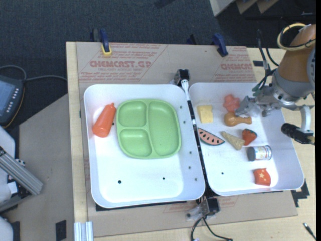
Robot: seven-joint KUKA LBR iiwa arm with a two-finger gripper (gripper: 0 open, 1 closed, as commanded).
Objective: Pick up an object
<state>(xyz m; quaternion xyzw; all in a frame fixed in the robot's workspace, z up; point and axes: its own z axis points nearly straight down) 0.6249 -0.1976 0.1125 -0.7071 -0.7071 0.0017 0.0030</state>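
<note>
The right bin [286, 157] holds several small toy foods. My gripper [248, 107] hangs low over its back part, right at the brown drumstick [235, 118] and just right of a pink piece [231, 102]. Nearby lie a yellow cheese block [205, 113], a watermelon slice [210, 137], a tan wedge [232, 139], a red strawberry-like piece [249, 135], a small can on its side [259, 153] and a red piece [262, 175] near the front. Nothing is seen lifted off the bin floor.
The left bin [140, 185] holds a green divided plate [149, 128] and an orange bottle-shaped toy [104, 120] at its left. The arm's orange band [297, 59] rises at the far right. Clamps [105, 46] hold the board's back edge.
</note>
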